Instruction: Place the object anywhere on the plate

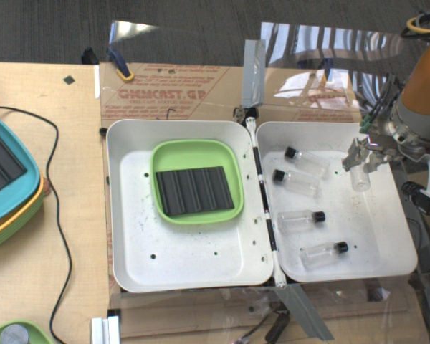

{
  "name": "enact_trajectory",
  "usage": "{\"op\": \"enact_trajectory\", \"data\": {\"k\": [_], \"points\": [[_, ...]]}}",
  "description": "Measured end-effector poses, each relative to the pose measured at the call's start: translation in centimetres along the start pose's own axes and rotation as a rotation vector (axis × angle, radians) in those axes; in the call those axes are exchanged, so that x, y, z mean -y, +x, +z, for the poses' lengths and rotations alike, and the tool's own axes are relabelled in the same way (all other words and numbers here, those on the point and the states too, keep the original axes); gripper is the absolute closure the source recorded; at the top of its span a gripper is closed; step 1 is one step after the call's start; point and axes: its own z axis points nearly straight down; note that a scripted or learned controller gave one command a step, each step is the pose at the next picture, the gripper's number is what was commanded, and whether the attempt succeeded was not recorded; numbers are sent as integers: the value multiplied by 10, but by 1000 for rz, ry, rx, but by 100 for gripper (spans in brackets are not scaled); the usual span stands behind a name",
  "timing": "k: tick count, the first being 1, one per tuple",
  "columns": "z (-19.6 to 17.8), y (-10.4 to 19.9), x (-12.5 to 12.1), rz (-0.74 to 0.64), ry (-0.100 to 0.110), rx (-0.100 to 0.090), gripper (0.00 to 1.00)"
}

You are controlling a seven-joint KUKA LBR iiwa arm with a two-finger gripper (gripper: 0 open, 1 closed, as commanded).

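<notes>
Over the right bin's (pixel 408 264) upper right part your claw (pixel 363 158) hangs, and a clear vial (pixel 360 179) seems to stand upright between its fingers, so read it as clamped on that vial. Your target, the green plate (pixel 166 160), lies well off toward the camera view's left, in the left bin (pixel 129 264). Four more vials lie left of and below the claw.

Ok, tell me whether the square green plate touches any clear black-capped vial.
Apart. The camera view shows the green plate in the left bin, every vial in the right bin.
</notes>
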Motion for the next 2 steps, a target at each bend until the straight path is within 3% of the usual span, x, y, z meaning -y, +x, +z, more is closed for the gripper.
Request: {"op": "enact_trajectory", "data": {"k": [1,2], "points": [[0,0,0,0,0,0,0],[-66,-22,6,248,0,1,0]]}}
